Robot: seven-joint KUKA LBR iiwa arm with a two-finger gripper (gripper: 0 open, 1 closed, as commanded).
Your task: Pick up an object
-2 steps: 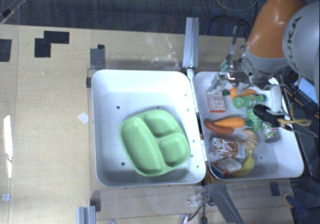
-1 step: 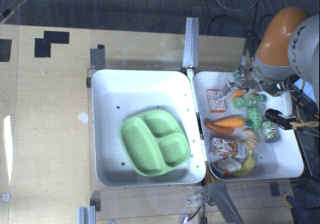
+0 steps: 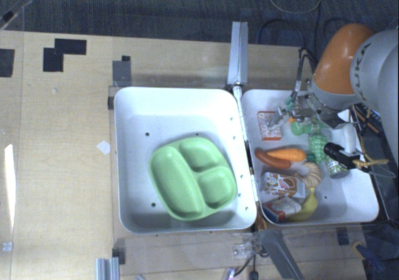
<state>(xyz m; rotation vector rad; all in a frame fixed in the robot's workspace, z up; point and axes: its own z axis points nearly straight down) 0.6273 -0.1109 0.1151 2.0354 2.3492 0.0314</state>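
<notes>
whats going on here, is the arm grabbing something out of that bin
The arm's gripper is down in the upper part of the right bin, beside a small green object and a red-and-white packet. Nothing shows between its fingers, so no pick yet. A carrot, a banana and other small items lie below it. The left bin holds a green divided plate.

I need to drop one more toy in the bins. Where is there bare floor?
Left bin: bare floor rings the green tray, widest along its top and left walls. Right bin: crowded with the carrot, banana, packets and the gripper; a bare patch lies at its bottom right corner.
</notes>
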